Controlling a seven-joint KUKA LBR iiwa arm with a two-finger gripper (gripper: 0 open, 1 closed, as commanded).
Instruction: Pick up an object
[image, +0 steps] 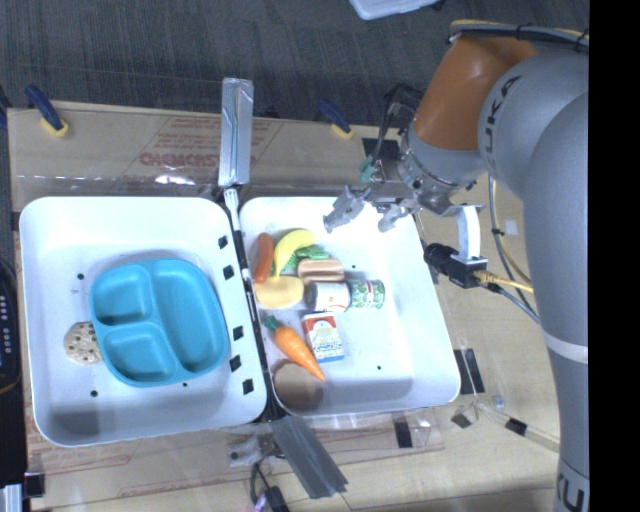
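Note:
My gripper (366, 213) hangs over the back edge of the right bin (420, 330), its two fingers spread open with nothing between them. Just below and left of it lies a pile of toy food: a yellow banana (292, 243), a hot dog (320, 268), a small can (356, 295), a red-and-white box (323, 336), an orange carrot (297, 348), a thin red sausage (263, 257) and a pale yellow piece (279, 292). A brown round item (293, 383) sits at the bin's front left corner.
The left bin (50, 240) holds a blue divided tray (158, 321) and a cookie (80, 343) at its left side. A grey metal bar (235, 130) stands behind the divider between the bins. Cables run along the arm at right.

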